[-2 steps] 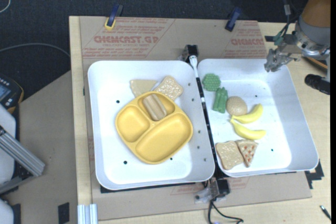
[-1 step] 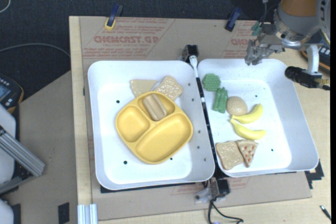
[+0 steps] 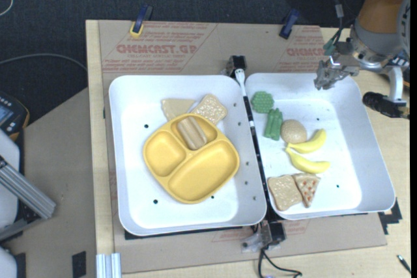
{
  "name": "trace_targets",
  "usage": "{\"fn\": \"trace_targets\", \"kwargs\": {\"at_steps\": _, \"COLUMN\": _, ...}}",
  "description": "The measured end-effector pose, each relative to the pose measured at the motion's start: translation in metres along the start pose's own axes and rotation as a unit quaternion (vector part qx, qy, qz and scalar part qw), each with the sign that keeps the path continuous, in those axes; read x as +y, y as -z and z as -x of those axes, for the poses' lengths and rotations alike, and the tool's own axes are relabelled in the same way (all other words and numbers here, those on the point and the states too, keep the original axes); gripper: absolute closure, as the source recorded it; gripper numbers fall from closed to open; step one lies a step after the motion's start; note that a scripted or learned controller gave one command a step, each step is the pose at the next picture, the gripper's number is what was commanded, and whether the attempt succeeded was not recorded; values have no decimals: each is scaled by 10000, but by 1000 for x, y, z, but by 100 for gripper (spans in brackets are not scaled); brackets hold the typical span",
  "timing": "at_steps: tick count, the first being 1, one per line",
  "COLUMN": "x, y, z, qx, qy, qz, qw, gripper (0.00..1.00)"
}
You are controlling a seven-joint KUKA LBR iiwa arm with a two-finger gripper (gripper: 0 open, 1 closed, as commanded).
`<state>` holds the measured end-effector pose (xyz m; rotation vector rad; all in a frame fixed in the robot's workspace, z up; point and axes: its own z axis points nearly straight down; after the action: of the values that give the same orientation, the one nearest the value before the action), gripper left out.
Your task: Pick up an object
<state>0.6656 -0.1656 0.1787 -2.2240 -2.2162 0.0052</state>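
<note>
- In your right bin [image 3: 365, 133] lie a green toy vegetable [image 3: 268, 112], a beige roll [image 3: 294, 131], two bananas [image 3: 309, 152] and two toast slices [image 3: 293, 189].
- Your hand [image 3: 328, 75] hovers above that bin's far rim, well apart from the food; whether it is apart or together cannot be told.
- Your left bin [image 3: 124, 140] holds a yellow divided plate [image 3: 191, 163] with a brown piece [image 3: 191, 131] in one compartment, and a cracker [image 3: 210, 109] beside it.
- Both bins sit on the worktop [image 3: 104, 49].
</note>
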Motion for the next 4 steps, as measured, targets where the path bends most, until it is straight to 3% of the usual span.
{"fn": "trace_targets", "kwargs": {"at_steps": 1, "x": 2, "y": 69, "z": -63, "qx": 1, "qy": 47, "qz": 61, "qw": 10000, "gripper": 100}}
{"fn": "trace_targets", "kwargs": {"at_steps": 2, "x": -21, "y": -19, "z": 41, "qx": -4, "qy": -28, "qz": -28, "qw": 10000, "gripper": 100}}
{"fn": "trace_targets", "kwargs": {"at_steps": 3, "x": -4, "y": 39, "z": -34, "qx": 2, "qy": 51, "qz": 59, "qw": 10000, "gripper": 100}}
{"fn": "trace_targets", "kwargs": {"at_steps": 4, "x": 0, "y": -1, "z": 19, "qx": -9, "qy": -1, "qz": 23, "qw": 10000, "gripper": 100}}
